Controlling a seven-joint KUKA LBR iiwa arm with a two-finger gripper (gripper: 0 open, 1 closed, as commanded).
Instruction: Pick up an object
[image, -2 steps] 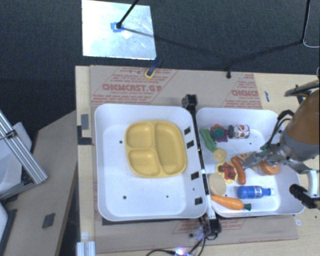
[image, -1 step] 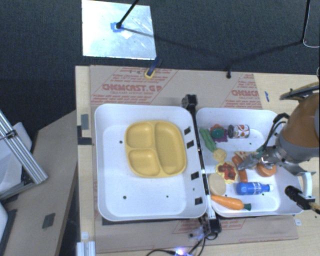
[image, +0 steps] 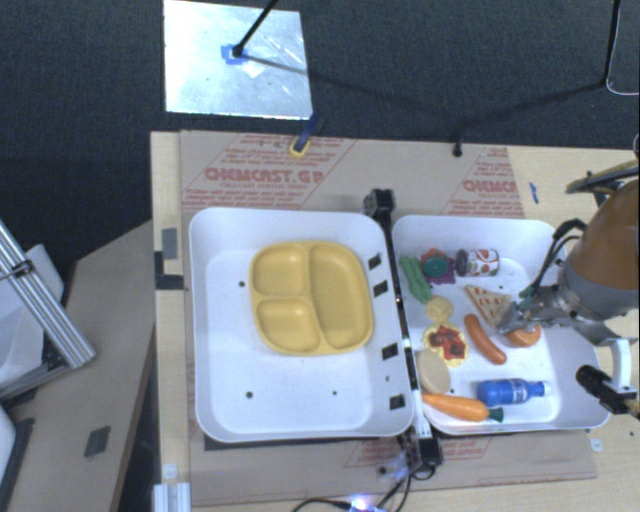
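A tan bench (image: 120, 300) under brown cardboard (image: 270, 170) carries my two white bins; dark floor lies along the top of the frame. I reach in from the right edge, my gripper (image: 515, 320) low in the right bin (image: 570, 395), whether holding anything I cannot tell. Beside it lie a sausage (image: 484, 338), toast slice (image: 487, 300), blue bottle (image: 511, 391) and carrot (image: 455, 406). The left bin (image: 215, 400) holds a yellow divided plate (image: 308, 297).
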